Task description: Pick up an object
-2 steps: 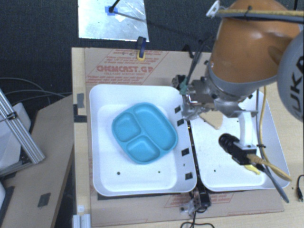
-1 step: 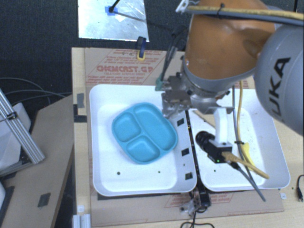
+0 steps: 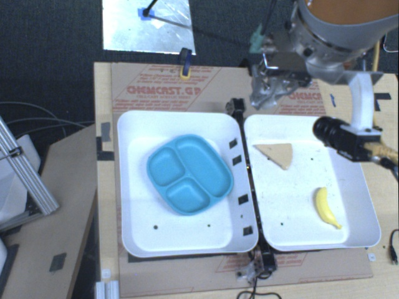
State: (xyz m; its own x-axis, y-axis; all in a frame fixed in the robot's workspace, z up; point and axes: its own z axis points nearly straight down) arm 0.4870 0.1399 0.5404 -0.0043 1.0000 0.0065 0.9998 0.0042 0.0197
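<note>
— Right bin (image 3: 368, 226), contents?
— Banana (image 3: 326, 207), near right; tan wedge (image 3: 277, 154), far left.
— Left bin (image 3: 128, 185)?
— Blue divided plate (image 3: 189, 174), centre.
— Gripper (image 3: 269, 95)?
— Above the far edge of the bins, nothing between its fingers; whether they are spread or closed cannot be told.

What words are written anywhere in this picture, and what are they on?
"CHEMCAST GP": red print on the brown sheet under the bins, behind the left bin.
More red print on that sheet behind the right bin and below both bins is too blurred or hidden to read.
</note>
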